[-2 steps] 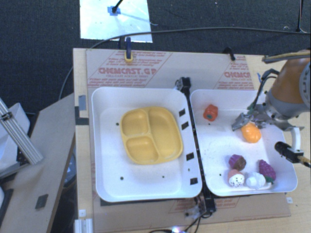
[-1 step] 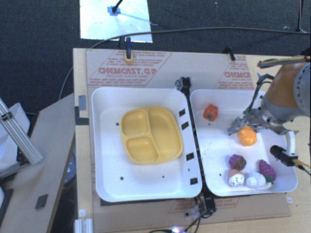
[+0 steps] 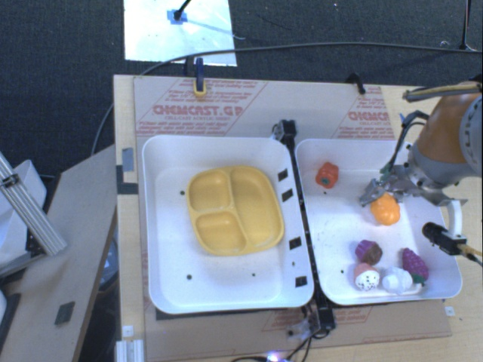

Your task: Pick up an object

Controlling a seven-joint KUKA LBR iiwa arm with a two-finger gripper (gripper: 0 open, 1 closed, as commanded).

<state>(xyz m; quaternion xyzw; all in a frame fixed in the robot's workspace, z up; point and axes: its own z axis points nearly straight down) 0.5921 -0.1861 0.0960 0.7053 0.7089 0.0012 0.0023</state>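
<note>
I am reaching in from the right over the right-hand shallow white bin [image 3: 336, 289], and my gripper [image 3: 383, 194] is hovering right at the upper edge of a rounded orange-yellow toy fruit [image 3: 386, 210] lying in the middle of that bin; whether my fingers are spread, pressed together or pinching it I cannot tell, since my grey wrist and orange band are covering them from above. In the same bin, a small orange-red toy pepper with a green top [image 3: 327, 174] is sitting near the upper left, well apart from me. Along the bottom edge, a dark purple knobbly toy [image 3: 368, 251], a white speckled egg-shaped toy [image 3: 367, 280], a plain white rounded toy [image 3: 395, 280] and a purple grape-cluster toy [image 3: 413, 263] are crowding together. The left-hand shallow white bin [image 3: 162, 225] is holding a yellow plastic plate with three compartments [image 3: 235, 209], lying flat near its centre. A black divider strip [image 3: 296, 217] is running between the two bins.
</note>
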